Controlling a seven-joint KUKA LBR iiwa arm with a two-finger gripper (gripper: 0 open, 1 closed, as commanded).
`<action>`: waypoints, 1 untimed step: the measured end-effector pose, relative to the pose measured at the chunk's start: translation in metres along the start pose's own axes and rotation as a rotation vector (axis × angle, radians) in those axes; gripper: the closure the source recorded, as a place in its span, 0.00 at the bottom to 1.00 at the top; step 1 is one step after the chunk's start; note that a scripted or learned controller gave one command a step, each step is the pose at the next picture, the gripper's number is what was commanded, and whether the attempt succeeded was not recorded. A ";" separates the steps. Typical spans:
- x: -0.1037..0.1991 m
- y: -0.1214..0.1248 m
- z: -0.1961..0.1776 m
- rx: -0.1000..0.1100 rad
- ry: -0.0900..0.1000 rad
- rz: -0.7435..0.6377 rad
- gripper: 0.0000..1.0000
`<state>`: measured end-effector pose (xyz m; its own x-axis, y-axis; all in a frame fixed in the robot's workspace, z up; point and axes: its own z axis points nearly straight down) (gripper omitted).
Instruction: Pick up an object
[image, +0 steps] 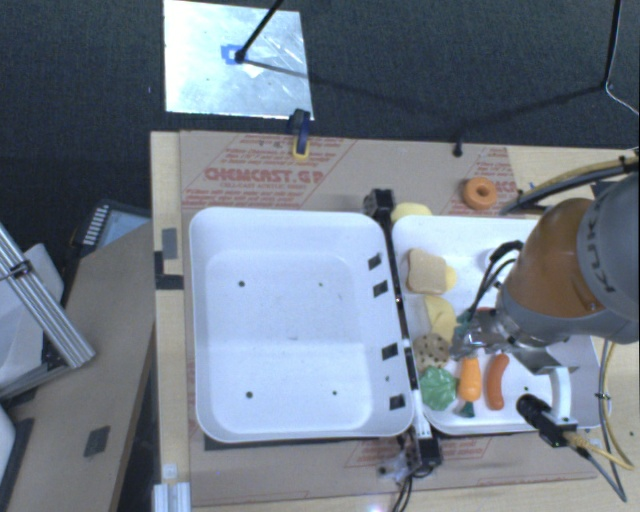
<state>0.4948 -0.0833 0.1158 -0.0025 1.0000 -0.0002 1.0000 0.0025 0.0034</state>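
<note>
The arm (560, 275) hides much of the right bin (455, 232).

Toy foods (468, 380) in right bin (470, 232)

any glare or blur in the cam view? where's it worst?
Camera view: strong glare on the foil-like sheet at top, washing out its surface; the left bin is bright but its rim still reads; the arm throws shade over the right bin; the claw and the toy food by it look soft, edges smeared; overall resolution is low.
</note>
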 end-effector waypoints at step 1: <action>-0.004 0.013 0.003 0.001 0.000 -0.001 1.00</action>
<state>0.5075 -0.0875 0.1127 -0.0031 1.0000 -0.0004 1.0000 0.0031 0.0021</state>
